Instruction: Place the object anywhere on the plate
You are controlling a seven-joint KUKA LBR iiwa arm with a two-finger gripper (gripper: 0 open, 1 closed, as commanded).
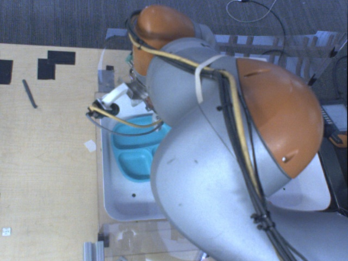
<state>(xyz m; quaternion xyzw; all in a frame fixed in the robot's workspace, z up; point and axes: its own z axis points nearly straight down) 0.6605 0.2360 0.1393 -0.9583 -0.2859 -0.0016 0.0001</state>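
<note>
My arm (pixel 228 145) hangs over the blue plate (pixel 133 159) in the bin (pixel 111 200) — fingers' state can't tell, object unseen — placement unconfirmed.

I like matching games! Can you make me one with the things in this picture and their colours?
Things:
1. plate
2. bin
3. bench
4. cable on the floor

Colours, mixed up:
A. pale wood
B. blue
C. white, thin and looping on dark carpet
D. white, with shallow walls

Right pairs: 1-B, 2-D, 3-A, 4-C.

The big grey and orange arm covers a lot of the bin, so part of the blue plate is hidden under it.
</note>
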